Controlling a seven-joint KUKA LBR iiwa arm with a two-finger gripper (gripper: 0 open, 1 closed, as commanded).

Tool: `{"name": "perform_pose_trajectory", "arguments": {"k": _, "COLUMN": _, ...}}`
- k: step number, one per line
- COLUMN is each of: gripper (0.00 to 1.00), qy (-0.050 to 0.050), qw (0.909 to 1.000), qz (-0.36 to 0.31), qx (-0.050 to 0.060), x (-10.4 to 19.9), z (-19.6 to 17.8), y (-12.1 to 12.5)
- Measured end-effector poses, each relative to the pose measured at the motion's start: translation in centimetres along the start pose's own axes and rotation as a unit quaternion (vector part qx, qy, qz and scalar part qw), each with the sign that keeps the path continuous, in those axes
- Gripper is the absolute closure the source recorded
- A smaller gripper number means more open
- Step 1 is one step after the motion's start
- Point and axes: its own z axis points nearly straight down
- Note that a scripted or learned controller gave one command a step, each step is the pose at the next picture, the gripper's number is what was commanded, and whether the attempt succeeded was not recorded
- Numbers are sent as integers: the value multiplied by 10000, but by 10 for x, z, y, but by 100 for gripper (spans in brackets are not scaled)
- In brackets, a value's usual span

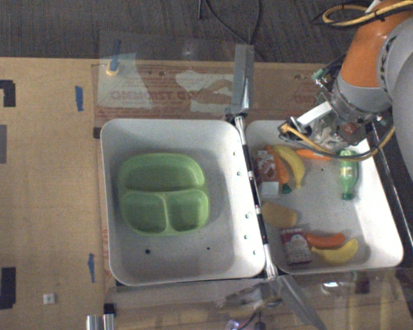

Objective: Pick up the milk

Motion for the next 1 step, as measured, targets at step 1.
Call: {"name": "perform_pose_trajectory", "arguments": {"k": 1, "gripper": 100, "qy": 27, "qw": 9854, "qz": 1701, "qx": -20, "x": 8, "z": -150, "y": 33}}
